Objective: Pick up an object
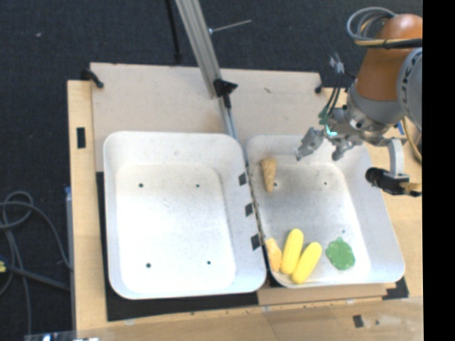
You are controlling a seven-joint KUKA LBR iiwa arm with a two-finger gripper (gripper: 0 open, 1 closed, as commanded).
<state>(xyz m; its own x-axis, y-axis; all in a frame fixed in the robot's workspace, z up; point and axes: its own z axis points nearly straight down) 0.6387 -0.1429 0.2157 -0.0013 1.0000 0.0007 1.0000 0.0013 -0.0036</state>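
- Tan object (269, 173) lies in the right bin (370, 212), upper-left part, near the divider, untouched.
- Pincer (325, 148) hangs over the bin's top edge, fingers spread apart, nothing btwn them.
- Two yellow pieces (299, 255) side by side at the bin's front, small orange bit (273, 251) touching on their left, green lump (341, 253) just right.
- Left bin (114, 212) on the desk (163, 98).

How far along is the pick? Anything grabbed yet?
Nothing looks done yet: the gripper hangs open over the far edge of the right bin with nothing between its fingers. All the objects lie in that bin: tan piece, two yellow pieces, small orange piece, green piece. Left to do: descend on one, close, lift.
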